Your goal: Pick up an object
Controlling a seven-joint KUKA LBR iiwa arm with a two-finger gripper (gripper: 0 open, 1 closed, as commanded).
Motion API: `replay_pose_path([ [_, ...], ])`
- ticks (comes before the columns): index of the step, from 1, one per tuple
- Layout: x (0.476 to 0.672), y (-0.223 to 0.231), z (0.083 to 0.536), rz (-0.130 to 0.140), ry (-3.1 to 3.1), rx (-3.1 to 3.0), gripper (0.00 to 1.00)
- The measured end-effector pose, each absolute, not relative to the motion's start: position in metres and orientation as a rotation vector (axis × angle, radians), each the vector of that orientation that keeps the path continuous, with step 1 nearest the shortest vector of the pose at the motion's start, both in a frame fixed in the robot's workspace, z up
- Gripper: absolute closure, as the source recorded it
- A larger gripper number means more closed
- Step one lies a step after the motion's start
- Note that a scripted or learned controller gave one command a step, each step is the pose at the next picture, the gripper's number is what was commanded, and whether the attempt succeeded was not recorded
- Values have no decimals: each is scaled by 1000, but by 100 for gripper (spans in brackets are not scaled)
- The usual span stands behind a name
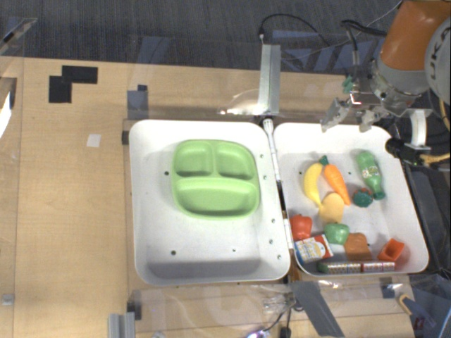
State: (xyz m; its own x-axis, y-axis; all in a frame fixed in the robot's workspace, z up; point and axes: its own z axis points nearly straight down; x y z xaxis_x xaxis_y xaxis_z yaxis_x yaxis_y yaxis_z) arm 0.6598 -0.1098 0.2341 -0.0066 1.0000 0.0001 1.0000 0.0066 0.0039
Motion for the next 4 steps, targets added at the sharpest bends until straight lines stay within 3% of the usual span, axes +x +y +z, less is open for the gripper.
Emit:
replay_pose_path([
  [1,615,-121,96,6,2345,2084,0],
  [2,619,-119,111,17,2341,2076,100],
  [3,670,-65,187,7,2010,2409,100],
  [4,550,-127,224,5,2333,2097,100],
])
